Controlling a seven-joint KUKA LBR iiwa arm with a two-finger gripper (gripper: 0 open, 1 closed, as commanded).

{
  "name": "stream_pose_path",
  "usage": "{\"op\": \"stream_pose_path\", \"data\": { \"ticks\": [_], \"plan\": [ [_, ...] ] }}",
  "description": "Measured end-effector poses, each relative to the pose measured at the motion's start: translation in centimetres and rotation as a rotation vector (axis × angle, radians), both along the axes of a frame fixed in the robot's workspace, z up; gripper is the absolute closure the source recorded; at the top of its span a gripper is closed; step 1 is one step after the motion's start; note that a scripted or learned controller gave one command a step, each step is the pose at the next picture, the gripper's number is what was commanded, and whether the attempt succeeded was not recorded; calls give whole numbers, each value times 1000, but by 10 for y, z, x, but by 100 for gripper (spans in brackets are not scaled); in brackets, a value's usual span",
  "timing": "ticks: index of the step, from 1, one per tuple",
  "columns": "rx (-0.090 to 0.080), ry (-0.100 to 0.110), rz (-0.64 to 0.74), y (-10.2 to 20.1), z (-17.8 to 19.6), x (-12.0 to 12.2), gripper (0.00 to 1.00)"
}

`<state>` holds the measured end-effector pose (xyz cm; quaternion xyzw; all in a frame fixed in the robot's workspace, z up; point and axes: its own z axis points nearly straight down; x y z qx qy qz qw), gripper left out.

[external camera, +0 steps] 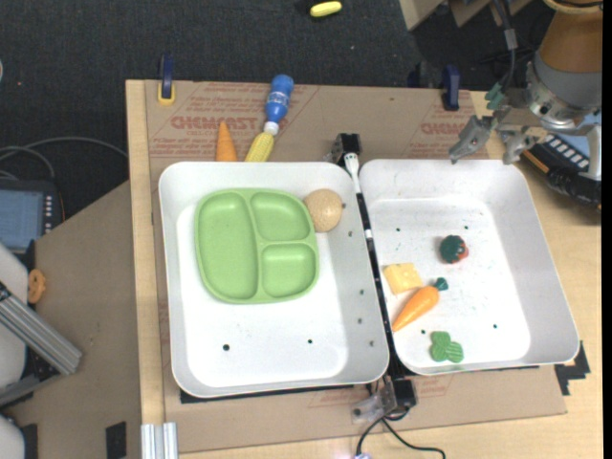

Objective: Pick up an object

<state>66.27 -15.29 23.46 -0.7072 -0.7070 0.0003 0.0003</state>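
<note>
- Fingers spread apart, nothing between them: the grey two-finger gripper [490, 140] hangs over the far rim of the right-hand shallow white bin [535, 256].
- In that bin: an orange toy carrot [417, 306], a yellow cheese-like wedge [403, 276], a red-and-green round toy [452, 249] and a green leafy piece [445, 349].
- Left white bin [191, 352]: a green divided plate [256, 245], with a tan ball [324, 208] touching its edge.

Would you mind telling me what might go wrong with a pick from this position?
The carrot lies touching the yellow piece, so a grasp there may catch both or neither. The green piece sits close to the right bin's near wall, where a finger might strike. The gripper hangs above the far rim, away from everything.
</note>
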Motion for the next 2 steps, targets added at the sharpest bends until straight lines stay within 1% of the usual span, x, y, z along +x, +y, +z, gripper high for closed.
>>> {"op": "stream_pose_path", "data": {
  "ticks": [1, 2],
  "plan": [
    [6, 20, -1, 30, -146, -94, 0],
    [-1, -4, -2, 28, -126, -86, 100]
  ]
}}
